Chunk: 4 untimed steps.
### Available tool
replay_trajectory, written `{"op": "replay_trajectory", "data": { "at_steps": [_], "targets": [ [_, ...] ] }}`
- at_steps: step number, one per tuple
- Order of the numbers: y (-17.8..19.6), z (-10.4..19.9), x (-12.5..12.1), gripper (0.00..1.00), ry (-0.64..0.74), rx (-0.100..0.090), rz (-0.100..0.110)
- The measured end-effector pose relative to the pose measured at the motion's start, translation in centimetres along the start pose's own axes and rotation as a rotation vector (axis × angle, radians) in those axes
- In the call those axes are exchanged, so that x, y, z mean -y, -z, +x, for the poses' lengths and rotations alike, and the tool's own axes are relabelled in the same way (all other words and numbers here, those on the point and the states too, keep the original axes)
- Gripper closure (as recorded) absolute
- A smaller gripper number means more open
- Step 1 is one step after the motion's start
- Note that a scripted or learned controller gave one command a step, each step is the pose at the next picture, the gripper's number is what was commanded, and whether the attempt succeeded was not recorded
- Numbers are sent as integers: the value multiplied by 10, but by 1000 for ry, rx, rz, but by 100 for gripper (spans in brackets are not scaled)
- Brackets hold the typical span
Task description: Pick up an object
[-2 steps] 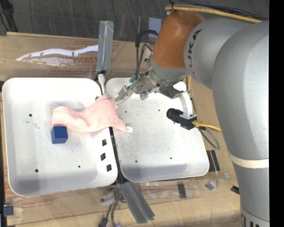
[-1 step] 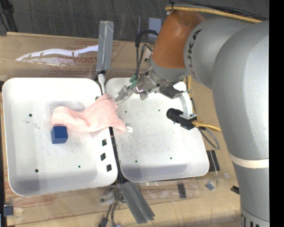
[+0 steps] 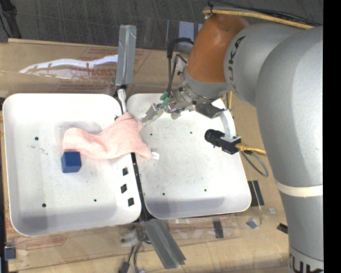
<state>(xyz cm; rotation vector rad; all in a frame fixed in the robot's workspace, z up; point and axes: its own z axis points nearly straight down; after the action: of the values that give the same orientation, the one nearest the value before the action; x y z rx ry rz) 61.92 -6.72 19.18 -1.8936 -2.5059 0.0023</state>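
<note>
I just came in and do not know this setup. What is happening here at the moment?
A grey KUKA arm reaches in from the right, with its gripper over the far left corner of the right bin. The gripper sits right at the edge of a pink cloth, which is draped across the divide between both bins. Whether it holds the cloth cannot be told. A blue block rests in the left bin, beside the cloth.

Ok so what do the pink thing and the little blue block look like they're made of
The pink cloth looks like soft woven or terry fabric, matte: it lies rumpled and folded, draped over the divide between the two bins. The blue block looks rigid, with flat faces, crisp edges and an even colour; probably plastic, painted wood or foam, and the view can't settle which.
</note>
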Motion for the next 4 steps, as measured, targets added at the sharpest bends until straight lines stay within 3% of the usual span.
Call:
{"op": "replay_trajectory", "data": {
  "at_steps": [1,2,3,4],
  "targets": [
    [-66,-25,21,0,-32,-2,3],
    [-75,-11,75,0,-147,-2,4],
    [-101,-26,24,0,-86,-2,2],
    [1,-12,-36,0,-234,0,0]
  ]
}}
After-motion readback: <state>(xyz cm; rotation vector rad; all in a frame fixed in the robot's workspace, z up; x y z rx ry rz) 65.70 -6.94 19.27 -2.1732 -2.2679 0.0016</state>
